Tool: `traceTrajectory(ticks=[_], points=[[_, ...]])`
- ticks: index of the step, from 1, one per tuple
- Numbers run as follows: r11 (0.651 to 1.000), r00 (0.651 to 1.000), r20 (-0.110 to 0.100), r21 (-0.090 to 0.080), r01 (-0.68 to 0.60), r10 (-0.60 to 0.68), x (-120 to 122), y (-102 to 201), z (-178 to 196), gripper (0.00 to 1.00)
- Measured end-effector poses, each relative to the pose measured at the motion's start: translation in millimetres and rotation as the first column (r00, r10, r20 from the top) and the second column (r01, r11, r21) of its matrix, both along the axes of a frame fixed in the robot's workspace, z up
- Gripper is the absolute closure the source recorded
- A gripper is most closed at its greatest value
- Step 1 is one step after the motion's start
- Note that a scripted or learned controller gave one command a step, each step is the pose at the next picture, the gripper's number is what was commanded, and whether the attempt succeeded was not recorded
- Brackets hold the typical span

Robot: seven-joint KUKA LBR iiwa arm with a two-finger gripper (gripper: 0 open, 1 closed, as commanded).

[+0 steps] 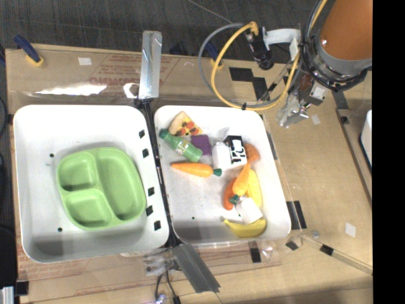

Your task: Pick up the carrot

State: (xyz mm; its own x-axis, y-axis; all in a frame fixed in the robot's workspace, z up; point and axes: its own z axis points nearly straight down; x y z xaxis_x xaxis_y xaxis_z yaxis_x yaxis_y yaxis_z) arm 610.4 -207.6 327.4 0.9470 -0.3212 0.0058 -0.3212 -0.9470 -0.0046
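Lying loose mid-bin: carrot (192, 169), reachable; hovering beyond the right bin (273, 170): gripper (292, 114), finger state indeterminable.

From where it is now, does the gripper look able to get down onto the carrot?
Probably yes. The carrot lies flat on bare bin floor in the right bin, nothing on top, and the green bottle sits just behind it. The gripper hangs beyond the bin's far right corner.

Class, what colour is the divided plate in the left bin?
Light green divided plate, clearest in the camera view.
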Motion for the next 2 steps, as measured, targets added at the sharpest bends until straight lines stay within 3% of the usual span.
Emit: traceTrajectory(ticks=[1, 2], points=[[0.991, 0.991, 0.001, 0.002, -0.132, 0.132, -2.9, 0.3, -24.3, 1.00], [0.992, 0.992, -0.003, 0.003, -0.130, 0.130, -35.2, -0.6, -34.1, 1.00]])
